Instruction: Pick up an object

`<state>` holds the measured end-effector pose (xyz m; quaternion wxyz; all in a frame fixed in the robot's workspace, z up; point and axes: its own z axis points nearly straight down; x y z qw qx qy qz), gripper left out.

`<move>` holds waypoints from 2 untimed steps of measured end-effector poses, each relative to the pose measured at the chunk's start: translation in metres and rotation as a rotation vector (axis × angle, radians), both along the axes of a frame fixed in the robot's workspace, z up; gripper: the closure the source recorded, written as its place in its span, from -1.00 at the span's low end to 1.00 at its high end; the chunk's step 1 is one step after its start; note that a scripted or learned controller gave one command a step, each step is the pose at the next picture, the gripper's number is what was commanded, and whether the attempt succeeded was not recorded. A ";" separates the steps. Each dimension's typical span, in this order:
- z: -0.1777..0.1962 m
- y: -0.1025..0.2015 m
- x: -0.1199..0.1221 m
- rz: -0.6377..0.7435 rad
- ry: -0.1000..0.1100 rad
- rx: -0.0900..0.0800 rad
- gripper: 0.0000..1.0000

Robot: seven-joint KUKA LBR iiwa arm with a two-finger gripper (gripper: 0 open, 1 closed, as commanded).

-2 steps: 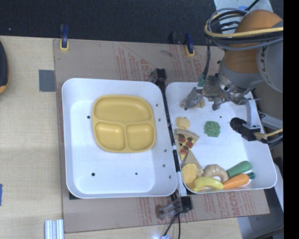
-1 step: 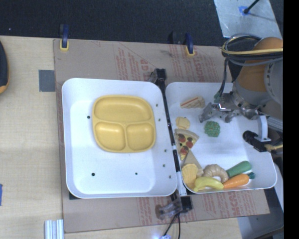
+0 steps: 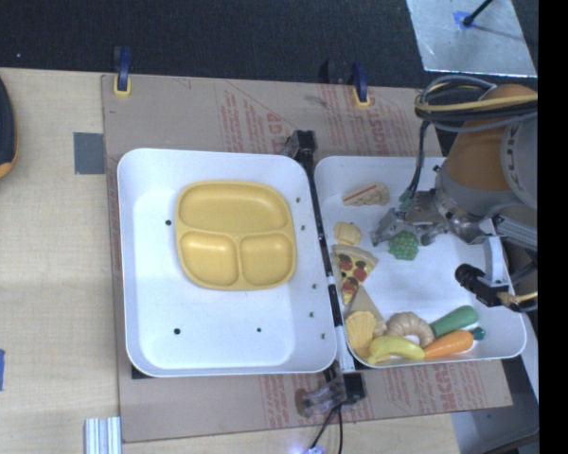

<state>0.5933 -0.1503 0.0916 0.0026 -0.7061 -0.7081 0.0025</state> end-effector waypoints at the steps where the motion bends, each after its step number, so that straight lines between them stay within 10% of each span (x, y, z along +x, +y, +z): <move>1: 0.011 -0.001 0.001 0.001 -0.002 -0.001 1.00; 2: 0.105 0.094 0.006 0.008 -0.011 0.002 1.00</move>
